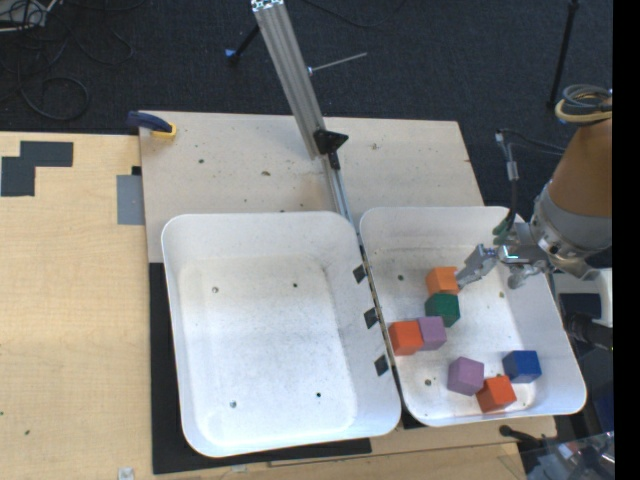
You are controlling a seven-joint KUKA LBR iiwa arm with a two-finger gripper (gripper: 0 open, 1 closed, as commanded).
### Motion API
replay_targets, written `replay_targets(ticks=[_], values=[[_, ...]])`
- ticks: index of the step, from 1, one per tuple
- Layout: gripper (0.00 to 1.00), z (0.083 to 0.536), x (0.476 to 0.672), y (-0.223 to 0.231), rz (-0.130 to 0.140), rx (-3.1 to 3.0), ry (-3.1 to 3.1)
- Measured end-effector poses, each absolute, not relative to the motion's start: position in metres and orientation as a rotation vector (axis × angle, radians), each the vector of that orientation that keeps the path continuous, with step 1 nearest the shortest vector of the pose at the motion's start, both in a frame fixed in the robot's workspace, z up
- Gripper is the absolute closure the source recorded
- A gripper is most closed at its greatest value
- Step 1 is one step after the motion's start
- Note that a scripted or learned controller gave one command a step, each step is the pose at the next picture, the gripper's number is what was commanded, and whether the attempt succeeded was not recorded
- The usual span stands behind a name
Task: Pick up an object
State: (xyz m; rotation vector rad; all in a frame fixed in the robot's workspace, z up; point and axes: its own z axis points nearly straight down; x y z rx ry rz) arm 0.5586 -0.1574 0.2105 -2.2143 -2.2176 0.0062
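Several small blocks lie in the right bin. An orange block sits above a green block. Lower left, an orange-red block touches a light purple block. Near the front are a purple block, a blue block and another orange block. My gripper hovers over the bin's upper right, just right of the top orange block. Its fingers are spread open with nothing between them, and one fingertip is close to that block.
The left bin adjoins the right one, with black clips along the shared rim. A slanted aluminium post rises behind the bins. A blue-and-yellow clamp lies on the bench's far left corner.
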Motion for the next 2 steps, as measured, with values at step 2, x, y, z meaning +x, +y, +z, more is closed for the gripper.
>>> replay_targets(ticks=[2], values=[[0.0,0.166,0.562,-0.164,0.007,-2.217,-2.216]])
